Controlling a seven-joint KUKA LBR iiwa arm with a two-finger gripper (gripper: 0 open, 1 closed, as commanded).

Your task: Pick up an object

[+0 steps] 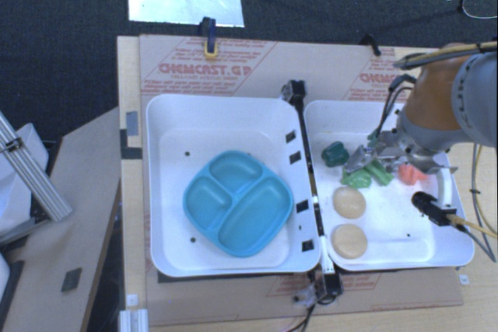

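Jaws cannot be read from the camera view; the gripper sits low in the right bin, its metal tip buried among the clutter, so whether it is spread or pinching anything I cannot tell; the grey arm with its orange band enters from the right. Just beside the tip lie bright green pieces, a dark green piece to their left, and a small pink piece to their right; nearer the front rest two pale round lumps, one behind the other. All look small, light and smooth, likely stiff plastic that may slip; a grip across a narrow middle seems safest. The left bin holds a blue divided plate; both bins are shallow, glossy white, with raised walls crowding any approach near the edges.
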